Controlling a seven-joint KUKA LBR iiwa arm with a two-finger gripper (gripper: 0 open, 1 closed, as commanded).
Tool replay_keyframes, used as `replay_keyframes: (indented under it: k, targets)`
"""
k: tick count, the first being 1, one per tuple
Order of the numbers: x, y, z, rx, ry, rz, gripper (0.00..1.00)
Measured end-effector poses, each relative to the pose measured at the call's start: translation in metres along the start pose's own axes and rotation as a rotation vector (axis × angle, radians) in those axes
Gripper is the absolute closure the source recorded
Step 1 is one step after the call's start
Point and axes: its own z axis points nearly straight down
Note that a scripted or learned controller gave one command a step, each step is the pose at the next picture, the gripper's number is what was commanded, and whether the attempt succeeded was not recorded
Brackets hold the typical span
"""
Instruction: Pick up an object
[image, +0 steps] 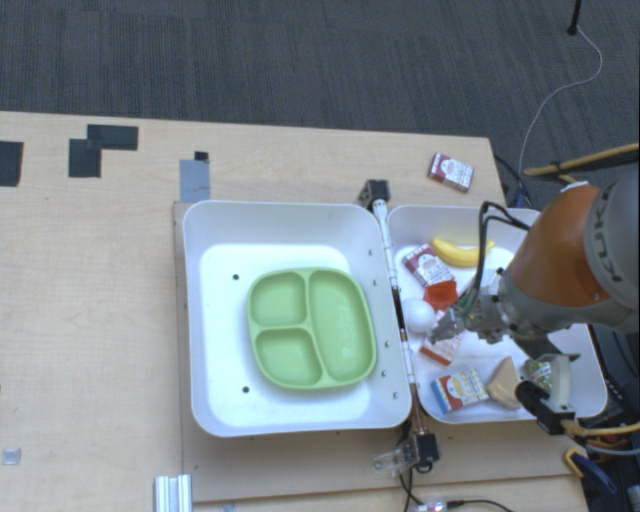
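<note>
The grey arm, with its orange band, stood highest over the bench and reached in from the right edge of the frame across the right bin. Its gripper hung low over the middle left of that bin, just beside a white ball and just below a small red object. Whether the gripper was clenched or released could not be told, and nothing could be seen held in it.

The objects to pick lay loose in the right bin. A yellow banana lay near the bin's upper edge, with a red-and-white packet just left of and below it. Toward the bin's lower edge lay a small printed packet, and a tan wedge sat just beside it on the right.

The left bin filled the centre of the frame and held a light green divided plate with three compartments, lying flat near the bin's middle. Outside both bins, on the wooden bench above the right bin, a small red-and-white box lay well apart from the rest.
</note>
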Motion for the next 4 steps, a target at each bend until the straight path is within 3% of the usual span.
replay_keyframes:
  k: [1, 2, 3, 4]
  targets:
    - [-0.009, -0.008, 0.034, 0.017, 0.004, 0.003, 0.0]
    - [-0.009, -0.004, 0.021, 0.008, 0.002, 0.002, 1.0]
    - [-0.01, -0.004, 0.021, 0.008, 0.002, 0.002, 0.0]
    - [-0.002, -0.007, 0.034, 0.01, -0.004, 0.004, 0.0]
